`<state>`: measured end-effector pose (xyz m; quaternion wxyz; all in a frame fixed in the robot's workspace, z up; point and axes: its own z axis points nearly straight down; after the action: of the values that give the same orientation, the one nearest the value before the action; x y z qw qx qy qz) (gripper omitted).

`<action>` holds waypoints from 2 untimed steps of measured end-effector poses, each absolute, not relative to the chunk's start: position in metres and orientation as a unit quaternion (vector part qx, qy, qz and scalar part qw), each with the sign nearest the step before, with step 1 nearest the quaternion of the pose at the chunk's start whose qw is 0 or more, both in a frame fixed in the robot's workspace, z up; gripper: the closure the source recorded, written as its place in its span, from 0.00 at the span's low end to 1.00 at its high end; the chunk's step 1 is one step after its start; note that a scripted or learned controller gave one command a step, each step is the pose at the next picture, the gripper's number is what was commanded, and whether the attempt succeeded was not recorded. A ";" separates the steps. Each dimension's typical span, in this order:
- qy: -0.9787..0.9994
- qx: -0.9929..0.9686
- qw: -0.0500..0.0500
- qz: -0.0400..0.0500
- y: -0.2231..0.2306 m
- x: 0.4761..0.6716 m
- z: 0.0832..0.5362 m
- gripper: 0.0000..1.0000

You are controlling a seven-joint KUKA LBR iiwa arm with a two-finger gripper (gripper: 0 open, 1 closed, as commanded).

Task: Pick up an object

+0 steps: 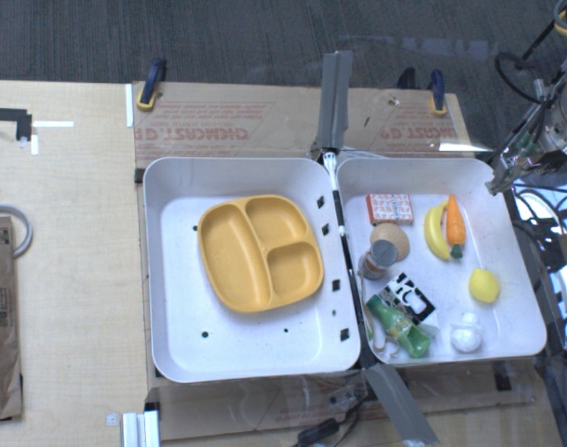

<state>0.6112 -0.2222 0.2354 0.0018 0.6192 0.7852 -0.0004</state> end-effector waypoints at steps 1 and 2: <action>0.828 0.561 0.002 -0.001 -0.206 0.639 0.258 1.00; 0.867 0.499 0.002 0.000 -0.145 0.660 0.258 1.00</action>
<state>0.6597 -0.1451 0.2579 0.0020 0.4987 0.8668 0.0000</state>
